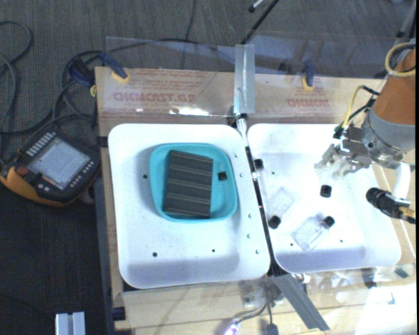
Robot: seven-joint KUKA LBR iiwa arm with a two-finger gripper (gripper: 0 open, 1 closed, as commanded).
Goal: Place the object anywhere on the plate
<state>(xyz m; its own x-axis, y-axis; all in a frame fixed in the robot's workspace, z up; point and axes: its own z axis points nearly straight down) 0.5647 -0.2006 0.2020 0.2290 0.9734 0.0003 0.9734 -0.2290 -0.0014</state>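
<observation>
The left bin (133,250) is smooth white plastic with rounded corners, and so is the right bin (349,246). In the left bin lies a teal plate (157,169), squarish with a raised rim. On the plate rests a dark grey ribbed block (188,183), rectangular with lengthwise ridges, and a small black cube (222,176) beside it near the rim. The arm (398,114) hangs over the right bin; its gripper (342,158) is glinting metal, and whether it is released or clenched cannot be told. A clear bottle (313,230) with a black cap lies in the right bin.
</observation>
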